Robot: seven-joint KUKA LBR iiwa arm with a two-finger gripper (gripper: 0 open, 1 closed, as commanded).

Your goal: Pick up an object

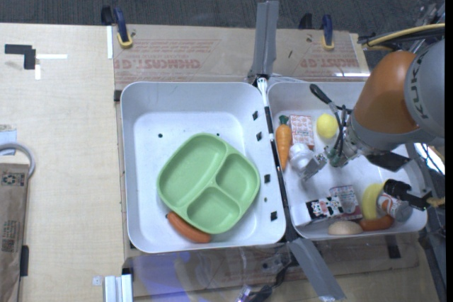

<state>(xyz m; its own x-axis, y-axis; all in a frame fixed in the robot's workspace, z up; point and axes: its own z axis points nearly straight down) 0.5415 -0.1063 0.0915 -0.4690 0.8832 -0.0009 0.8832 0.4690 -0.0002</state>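
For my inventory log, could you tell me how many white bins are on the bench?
2: the left bin holds a green plate; the right bin lies under the arm, which may hide items.

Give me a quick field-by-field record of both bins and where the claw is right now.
left bin: green divided plate; orange sausage-shaped toy partly under the plate's near edge
right bin: toy carrot, printed card, yellow lemon-like toy, black-and-white cow-patterned packet, yellow item, beige egg-like item
arm: reaches in from the right, over the right bin
claw: low over the right bin's middle, beside the carrot
claw state: cannot tell
held object: none visible
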